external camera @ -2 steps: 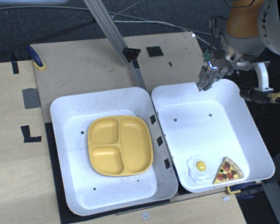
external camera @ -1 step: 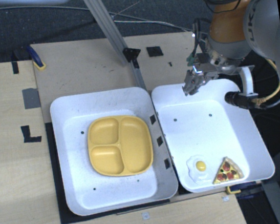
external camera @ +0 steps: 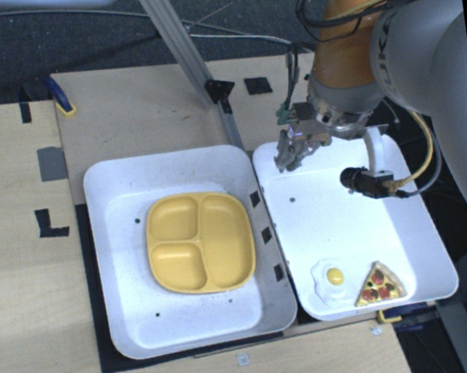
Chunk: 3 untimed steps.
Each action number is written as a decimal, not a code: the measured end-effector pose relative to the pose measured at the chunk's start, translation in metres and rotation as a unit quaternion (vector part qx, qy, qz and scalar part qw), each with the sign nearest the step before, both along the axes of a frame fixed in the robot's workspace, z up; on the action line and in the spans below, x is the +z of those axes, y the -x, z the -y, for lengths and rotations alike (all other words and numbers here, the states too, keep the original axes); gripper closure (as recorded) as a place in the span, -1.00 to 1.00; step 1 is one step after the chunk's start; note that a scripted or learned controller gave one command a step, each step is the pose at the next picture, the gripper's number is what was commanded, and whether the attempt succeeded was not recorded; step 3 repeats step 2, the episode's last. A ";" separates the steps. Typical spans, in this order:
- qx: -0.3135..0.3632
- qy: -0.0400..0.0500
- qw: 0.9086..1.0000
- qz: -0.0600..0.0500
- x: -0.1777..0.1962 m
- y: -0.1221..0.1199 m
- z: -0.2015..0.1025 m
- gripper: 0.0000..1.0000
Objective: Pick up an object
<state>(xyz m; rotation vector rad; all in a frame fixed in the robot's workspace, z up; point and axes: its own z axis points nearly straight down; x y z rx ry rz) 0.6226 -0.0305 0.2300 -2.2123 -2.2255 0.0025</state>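
Pizza slice toy [external camera: 378, 284], triangular with red and yellow toppings, lies at the near edge of the right bin [external camera: 340, 209], just beside a fried egg toy [external camera: 329, 279], white with a yellow yolk; the two look close, maybe touching. Both sit well apart from the gripper [external camera: 290, 158], which hangs over that bin's far left corner by the rim, nothing seen between its jaws; whether they are spread or pressed together cannot be told at this angle. Grey arm [external camera: 420, 43] with its orange band [external camera: 349, 27] comes in from the right, cables and a black fitting over the bin's far right part. Left bin [external camera: 120, 240] holds a yellow divided plate [external camera: 200, 242] with three compartments, roughly centred. Slanted metal post [external camera: 188, 50] stands behind the bins on the bench [external camera: 22, 280], with black tape marks around.
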 end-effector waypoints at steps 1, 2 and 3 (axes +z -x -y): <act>0.000 0.000 1.000 0.000 0.001 0.009 -0.061 1.00; 0.000 0.000 1.000 0.001 0.008 0.013 -0.114 1.00; 0.000 0.000 1.000 0.001 0.008 0.013 -0.114 1.00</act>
